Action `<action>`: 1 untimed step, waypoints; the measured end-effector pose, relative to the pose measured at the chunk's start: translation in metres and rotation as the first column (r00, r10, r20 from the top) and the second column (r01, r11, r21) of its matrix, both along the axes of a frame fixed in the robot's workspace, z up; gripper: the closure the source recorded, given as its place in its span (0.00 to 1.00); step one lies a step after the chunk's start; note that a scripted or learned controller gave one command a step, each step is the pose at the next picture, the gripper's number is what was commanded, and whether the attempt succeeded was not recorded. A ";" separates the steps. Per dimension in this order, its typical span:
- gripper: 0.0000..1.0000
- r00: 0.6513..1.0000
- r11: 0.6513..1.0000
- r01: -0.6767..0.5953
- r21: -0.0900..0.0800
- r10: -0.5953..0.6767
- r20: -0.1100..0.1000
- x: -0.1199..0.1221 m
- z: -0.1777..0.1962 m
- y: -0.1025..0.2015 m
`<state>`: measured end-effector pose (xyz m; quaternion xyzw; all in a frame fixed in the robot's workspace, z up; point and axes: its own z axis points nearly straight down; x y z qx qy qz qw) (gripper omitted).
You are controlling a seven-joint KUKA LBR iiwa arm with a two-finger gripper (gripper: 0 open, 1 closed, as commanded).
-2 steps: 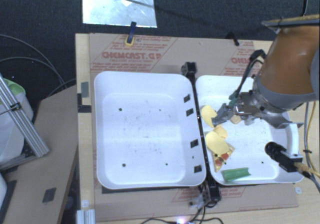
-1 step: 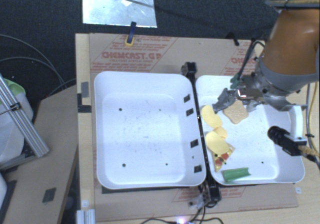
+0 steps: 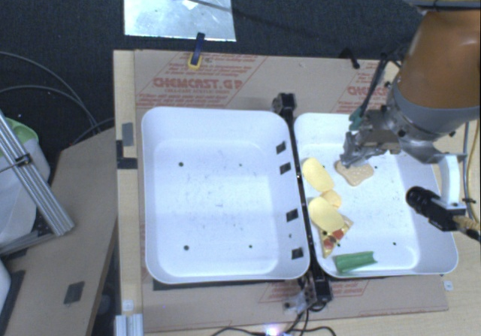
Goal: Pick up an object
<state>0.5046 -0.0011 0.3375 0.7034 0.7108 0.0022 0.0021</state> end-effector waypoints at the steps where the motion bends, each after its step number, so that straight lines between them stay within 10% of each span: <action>1: 1.00 1.000 1.000 0.001 0.003 -0.001 0.004 -0.017 0.063 0.038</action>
